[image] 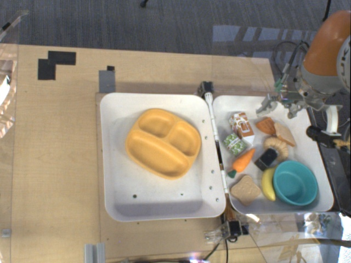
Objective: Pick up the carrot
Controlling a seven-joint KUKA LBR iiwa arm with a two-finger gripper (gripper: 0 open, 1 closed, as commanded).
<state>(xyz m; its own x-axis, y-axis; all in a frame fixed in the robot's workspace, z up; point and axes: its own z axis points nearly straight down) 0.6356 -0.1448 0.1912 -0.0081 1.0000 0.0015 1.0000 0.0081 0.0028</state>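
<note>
With gripper [279, 100] jaws spread and empty, carrot [243, 161] left of the teal bowl [295, 183] should be approached from above, gripped mid-body.

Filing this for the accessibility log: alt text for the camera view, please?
A small orange toy carrot lies among play food in the right white bin, while the grey arm's two-finger gripper hovers above that bin's far edge. A yellow divided plastic plate sits in the left white bin; a teal bowl and yellow banana lie near the carrot.
</note>
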